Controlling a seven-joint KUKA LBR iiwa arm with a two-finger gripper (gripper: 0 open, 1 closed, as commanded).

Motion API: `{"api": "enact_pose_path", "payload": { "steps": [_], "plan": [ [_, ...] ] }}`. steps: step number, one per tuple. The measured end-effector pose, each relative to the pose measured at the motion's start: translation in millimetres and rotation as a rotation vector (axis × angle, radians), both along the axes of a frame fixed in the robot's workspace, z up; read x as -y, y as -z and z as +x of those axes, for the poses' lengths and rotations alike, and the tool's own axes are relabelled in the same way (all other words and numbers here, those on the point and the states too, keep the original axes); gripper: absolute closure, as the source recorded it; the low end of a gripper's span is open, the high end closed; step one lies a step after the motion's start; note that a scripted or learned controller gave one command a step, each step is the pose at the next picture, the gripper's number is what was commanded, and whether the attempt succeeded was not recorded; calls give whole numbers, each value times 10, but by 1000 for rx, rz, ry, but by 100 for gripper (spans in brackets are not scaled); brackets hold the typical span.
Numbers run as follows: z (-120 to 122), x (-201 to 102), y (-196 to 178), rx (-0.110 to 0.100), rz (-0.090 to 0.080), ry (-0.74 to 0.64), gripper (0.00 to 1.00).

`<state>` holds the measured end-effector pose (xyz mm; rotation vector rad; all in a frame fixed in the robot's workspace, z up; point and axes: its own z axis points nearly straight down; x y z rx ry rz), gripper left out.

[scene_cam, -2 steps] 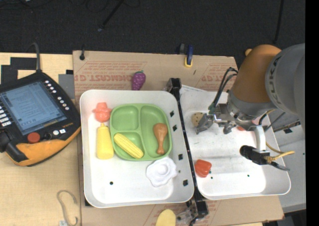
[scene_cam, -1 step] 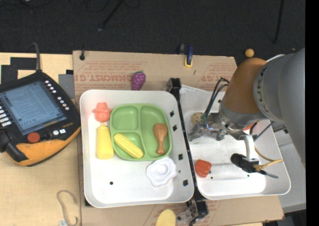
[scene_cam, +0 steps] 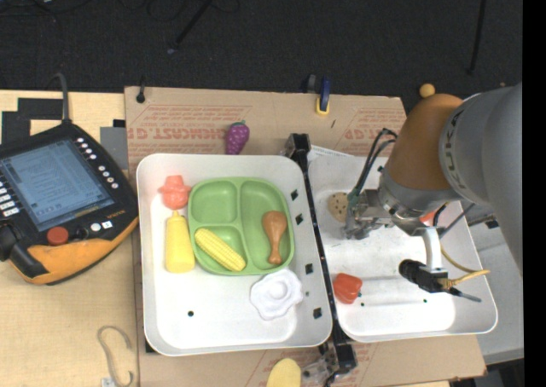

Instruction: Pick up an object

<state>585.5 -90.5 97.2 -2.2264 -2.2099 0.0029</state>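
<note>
The grey arm [scene_cam: 490, 151] comes in from the right edge of the camera view, its bulk hanging over the upper right corner of the right bin [scene_cam: 409, 317]. The orange band [scene_cam: 422, 142] sits above the wrist, and below it the wrist points down toward the bin's upper left area. The gripper [scene_cam: 363, 222] hangs low there, close to the bin's left wall, with dark cables looping along the wrist; its fingertips are too crowded to make out.
</note>
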Motion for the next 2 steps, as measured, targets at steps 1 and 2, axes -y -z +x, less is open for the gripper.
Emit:
{"api": "enact_pose_path", "payload": {
  "steps": [1,2],
  "plan": [
    [-98,28,-550,5,-2,-1,100],
    [-72,-1,-1174,8,-2,-7,100]
  ]
}}
